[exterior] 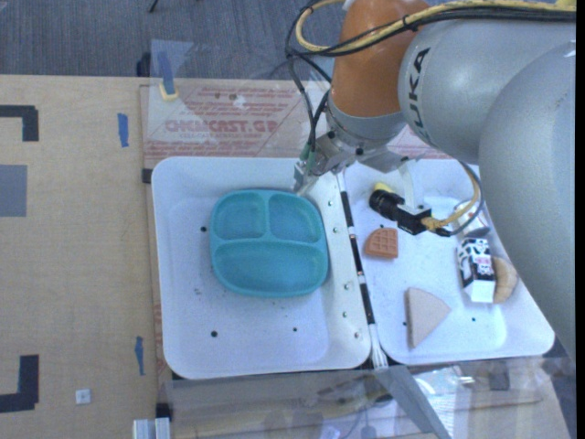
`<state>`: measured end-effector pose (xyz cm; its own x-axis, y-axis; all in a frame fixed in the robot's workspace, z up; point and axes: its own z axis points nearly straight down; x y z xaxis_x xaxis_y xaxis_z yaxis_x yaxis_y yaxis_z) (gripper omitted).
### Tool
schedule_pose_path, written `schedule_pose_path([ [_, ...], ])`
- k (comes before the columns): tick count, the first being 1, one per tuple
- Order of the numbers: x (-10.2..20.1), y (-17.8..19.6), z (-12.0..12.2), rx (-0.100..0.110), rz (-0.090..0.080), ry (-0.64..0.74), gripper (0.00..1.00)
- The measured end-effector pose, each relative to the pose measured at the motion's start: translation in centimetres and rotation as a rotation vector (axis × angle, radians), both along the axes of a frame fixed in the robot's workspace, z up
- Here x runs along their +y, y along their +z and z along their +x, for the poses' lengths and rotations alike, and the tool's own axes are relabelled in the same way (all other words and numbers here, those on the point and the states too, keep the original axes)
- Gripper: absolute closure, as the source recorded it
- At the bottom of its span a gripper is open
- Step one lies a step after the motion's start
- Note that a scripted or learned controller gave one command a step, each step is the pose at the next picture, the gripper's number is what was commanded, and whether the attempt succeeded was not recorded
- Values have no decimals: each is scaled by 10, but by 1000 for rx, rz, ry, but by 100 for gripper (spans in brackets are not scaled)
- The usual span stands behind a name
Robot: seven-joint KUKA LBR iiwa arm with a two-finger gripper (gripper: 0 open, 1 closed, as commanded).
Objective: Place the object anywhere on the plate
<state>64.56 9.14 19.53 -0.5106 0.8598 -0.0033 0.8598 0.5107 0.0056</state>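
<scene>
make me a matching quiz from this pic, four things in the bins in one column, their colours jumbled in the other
Things
1. plate
2. waffle
3. wedge
4. carton

Colours
a. black and white
b. teal
c. pale beige
d. orange-brown

Pairs: 1-b, 2-d, 3-c, 4-a

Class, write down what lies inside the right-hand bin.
A waffle piece, a pale wedge, a black-and-white carton and a tan piece beside it. The arm covers the bin's far right corner, so that stays unknown.
</scene>
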Motion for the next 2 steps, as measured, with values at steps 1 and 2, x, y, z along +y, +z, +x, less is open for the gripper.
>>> schedule_pose_path([
  [1,-5,21,-56,5,-1,408,100],
  [2,10,-77,-7,5,0,99,100],
])
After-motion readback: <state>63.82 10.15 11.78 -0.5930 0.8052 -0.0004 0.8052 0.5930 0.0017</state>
